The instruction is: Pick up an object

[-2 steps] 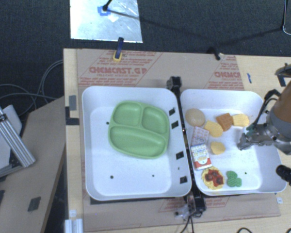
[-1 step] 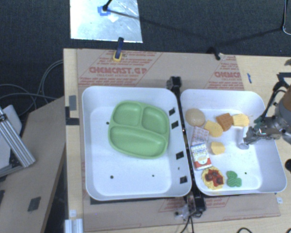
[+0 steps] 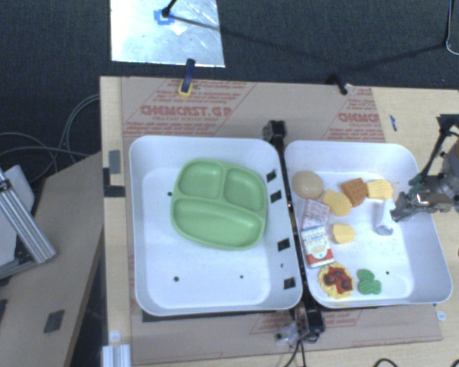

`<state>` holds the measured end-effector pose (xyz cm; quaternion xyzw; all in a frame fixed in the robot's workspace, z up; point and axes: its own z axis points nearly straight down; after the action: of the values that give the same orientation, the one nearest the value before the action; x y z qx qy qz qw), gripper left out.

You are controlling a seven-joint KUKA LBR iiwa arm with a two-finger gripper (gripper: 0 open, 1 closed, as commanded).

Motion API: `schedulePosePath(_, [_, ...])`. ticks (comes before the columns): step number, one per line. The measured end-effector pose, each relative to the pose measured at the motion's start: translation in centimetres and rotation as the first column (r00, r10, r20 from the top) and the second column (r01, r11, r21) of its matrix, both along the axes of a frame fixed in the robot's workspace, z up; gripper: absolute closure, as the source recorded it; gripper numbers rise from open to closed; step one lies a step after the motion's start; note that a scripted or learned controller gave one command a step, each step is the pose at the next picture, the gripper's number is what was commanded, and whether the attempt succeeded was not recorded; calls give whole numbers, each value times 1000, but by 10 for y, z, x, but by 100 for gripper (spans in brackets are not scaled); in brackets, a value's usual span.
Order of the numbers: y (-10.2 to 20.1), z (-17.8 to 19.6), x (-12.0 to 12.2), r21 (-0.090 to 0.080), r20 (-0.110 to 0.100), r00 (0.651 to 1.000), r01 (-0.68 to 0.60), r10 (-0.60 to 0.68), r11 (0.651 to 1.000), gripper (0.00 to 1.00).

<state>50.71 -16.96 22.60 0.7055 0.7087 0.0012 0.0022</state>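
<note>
1. Jaws are at the right edge of the right-hand shallow white plastic bin, low over its floor. The arm enters from the right, hence the side approach.
2. Jaw state: cannot tell how far open. The tips are a dark blur against the bin wall, and nothing is visible between them. I judge nothing held.
3. Nearest candidate: a small grey-white cylindrical piece, just below-left of the jaws, near the tips. Contact can't be resolved. Likely the intended pick, given where the jaws sit.
4. Further left of the jaws: a yellow ridged chip-shaped toy and an orange-brown toast-like block, side by side and close enough that a grasp on one may nudge the other.
5. Well left of the jaws, near the bin divider: a tan round bun-shaped toy, a yellow oval piece, a small yellow cube, and two flat printed cartons lying flat, so hard to pinch from above.
6. Down-left of the jaws, at the bin's front: a round pizza-like toy with red topping and a green leafy toy.
7. Far left, across the divider: a green three-compartment plastic tray sits in the left white bin.
8. Both bins rest on a cardboard-covered surface.
9. Task status: not yet done; no object lifted.
</note>
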Motion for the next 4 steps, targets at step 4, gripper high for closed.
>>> schedulePosePath(4, [190, -8, -11, 3, -5, 1000, -4, 4, 1000, 100])
